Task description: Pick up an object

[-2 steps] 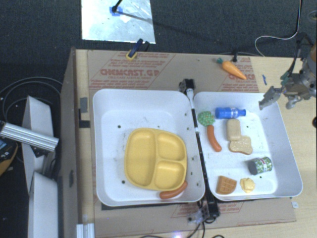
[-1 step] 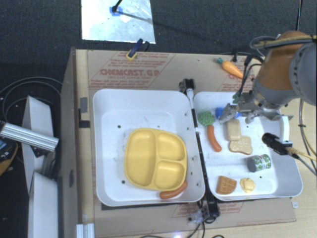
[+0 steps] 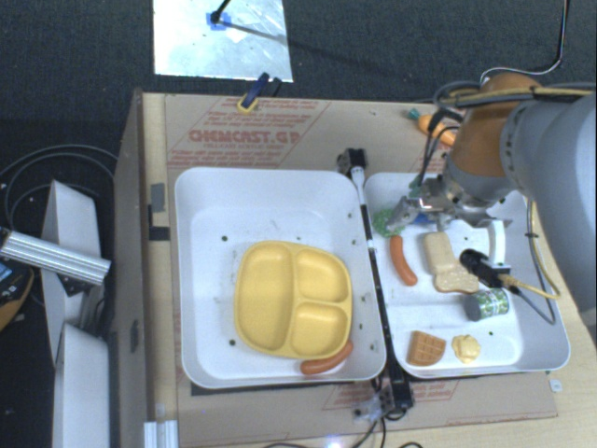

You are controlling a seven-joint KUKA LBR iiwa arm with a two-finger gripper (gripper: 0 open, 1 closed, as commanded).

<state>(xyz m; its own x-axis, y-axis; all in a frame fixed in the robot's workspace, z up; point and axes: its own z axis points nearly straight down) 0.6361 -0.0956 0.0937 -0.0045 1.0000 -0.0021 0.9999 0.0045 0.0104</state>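
My gripper [image 3: 408, 213] hangs low over the back left part of the right bin [image 3: 546, 343], reaching in from the right. Just to its left lies a small green thing [image 3: 381, 220], partly hidden by the gripper, and I cannot tell whether they touch. In front of it, an orange-red sausage [image 3: 403, 259] lies near the bin's left wall. A cream slice of bread [image 3: 442, 262] sits to the right of the sausage. Further forward are a green can [image 3: 488, 303], a waffle piece [image 3: 425, 348] and a small yellow lump [image 3: 465, 347].
The left bin [image 3: 201, 250] holds a yellow divided plate [image 3: 291, 299] with a second sausage [image 3: 326, 361] at its front edge. A dark divider bar [image 3: 370, 250] runs between the bins. The grey arm [image 3: 541, 143] covers the right bin's back right corner.
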